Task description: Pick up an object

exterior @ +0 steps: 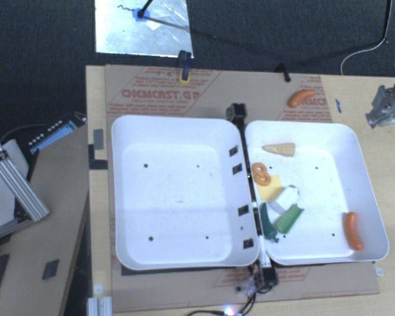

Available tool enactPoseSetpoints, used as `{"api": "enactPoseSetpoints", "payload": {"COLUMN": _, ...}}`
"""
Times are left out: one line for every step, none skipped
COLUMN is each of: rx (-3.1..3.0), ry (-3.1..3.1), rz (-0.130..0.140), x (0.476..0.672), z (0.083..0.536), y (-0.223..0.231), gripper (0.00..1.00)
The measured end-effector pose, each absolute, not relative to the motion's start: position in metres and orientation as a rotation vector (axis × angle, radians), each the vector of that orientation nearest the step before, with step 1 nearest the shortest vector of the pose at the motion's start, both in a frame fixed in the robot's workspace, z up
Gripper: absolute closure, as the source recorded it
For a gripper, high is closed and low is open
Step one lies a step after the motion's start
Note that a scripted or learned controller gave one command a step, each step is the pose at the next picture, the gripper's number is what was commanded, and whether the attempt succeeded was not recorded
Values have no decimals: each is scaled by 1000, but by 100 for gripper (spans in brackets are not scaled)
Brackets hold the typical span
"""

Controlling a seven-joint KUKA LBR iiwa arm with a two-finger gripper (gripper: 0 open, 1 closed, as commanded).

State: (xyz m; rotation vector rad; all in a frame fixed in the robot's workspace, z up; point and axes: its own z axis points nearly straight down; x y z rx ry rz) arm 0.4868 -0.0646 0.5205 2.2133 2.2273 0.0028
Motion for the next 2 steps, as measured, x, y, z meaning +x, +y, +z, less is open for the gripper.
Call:
{"api": "enactPoseSetpoints", "payload": {"rx": 2210, "ry": 2229, "rz": 5, "x": 487, "z": 536, "y": -20, "gripper": 100}}
{"api": "enactPoseSetpoints", "payload": {"rx": 2211, "ry": 2230, "rz": 5, "x": 487, "z": 529, "y": 25, "gripper": 100}}
